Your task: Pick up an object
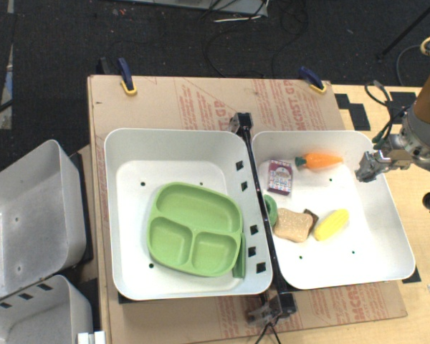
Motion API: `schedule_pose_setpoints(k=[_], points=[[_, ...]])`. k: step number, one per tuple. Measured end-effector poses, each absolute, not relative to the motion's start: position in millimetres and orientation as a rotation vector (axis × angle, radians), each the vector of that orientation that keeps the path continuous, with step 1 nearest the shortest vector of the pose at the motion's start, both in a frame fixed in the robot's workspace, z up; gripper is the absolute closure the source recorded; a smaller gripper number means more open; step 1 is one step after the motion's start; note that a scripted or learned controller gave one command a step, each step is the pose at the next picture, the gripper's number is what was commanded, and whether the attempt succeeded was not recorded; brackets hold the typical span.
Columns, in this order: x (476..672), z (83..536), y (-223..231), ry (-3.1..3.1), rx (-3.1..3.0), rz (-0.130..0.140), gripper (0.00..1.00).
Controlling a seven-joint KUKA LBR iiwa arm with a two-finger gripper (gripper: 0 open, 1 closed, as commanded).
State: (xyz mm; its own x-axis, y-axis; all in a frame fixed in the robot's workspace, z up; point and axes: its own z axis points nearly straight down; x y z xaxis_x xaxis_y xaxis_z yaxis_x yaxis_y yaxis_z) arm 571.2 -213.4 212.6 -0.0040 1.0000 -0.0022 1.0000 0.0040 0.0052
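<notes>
Two bins, one hand at the right rim

Two shallow white bins sit side by side on the worktop (201,102), and we see the arm reaching in from the right. Its hand (369,168) hangs over the right edge of the right bin (358,260), just beside the rim. We cannot tell whether it is apart or together, and we see nothing between its tips.

In the right bin we count several things. An orange carrot (322,160) lies near the far wall, pointing toward the hand and a little apart from it. Just left of it lies a small purple-and-white packet (279,177). Nearer the middle, a yellow corn-like piece (331,224) lies tilted, touching or just beside a tan slice of bread (294,225). A green thing (270,210) peeks out at the bin's left wall, mostly hidden by the divider.

In the left bin (129,163) we see a green tray (195,229) with three compartments, lying flat toward the near right corner.

Two blue and yellow clamps (127,76) grip the worktop's far edge.
</notes>
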Motion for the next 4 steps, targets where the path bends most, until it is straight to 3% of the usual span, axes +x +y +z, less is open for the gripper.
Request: schedule_pose_setpoints(k=[1,2,4], points=[[572.6,257.5,-213.5,2.221,2.213,0.004,1.0],[568.1,259.4,-155.6,2.231,2.214,0.001,1.0],[584.2,254.3,-38.8,2.233,2.214,0.001,1.0]])
